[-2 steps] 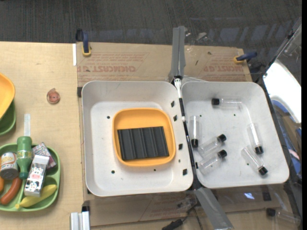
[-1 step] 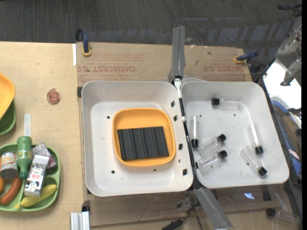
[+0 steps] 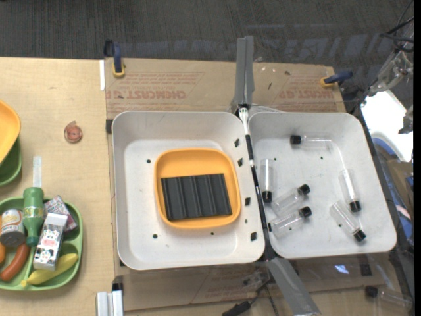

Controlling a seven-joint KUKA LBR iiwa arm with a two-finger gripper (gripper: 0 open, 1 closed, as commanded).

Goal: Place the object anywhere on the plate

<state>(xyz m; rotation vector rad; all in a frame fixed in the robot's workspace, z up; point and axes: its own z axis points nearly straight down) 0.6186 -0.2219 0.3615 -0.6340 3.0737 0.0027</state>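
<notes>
An orange-yellow plate [image 3: 195, 158] lies in the middle of the left white bin [image 3: 135, 176]. A dark grey ribbed rectangular piece [image 3: 197, 197] lies flat on the plate. Several clear plastic tubes with black caps lie scattered in the right white bin [image 3: 378, 176]: one near the back [image 3: 309, 139], one along the left wall [image 3: 266, 180], two near the middle [image 3: 293, 196] [image 3: 289, 220], and two at the right [image 3: 348, 189] [image 3: 348, 221]. All of them rest on the bin floor.
On the wooden table to the left stands a green tray [image 3: 69, 268] of toy food and a bottle, with a yellow bowl [image 3: 6, 133] and a small pink object [image 3: 73, 133] behind it. Cardboard [image 3: 177, 87] lies under the bins, held by clamps [image 3: 116, 61].
</notes>
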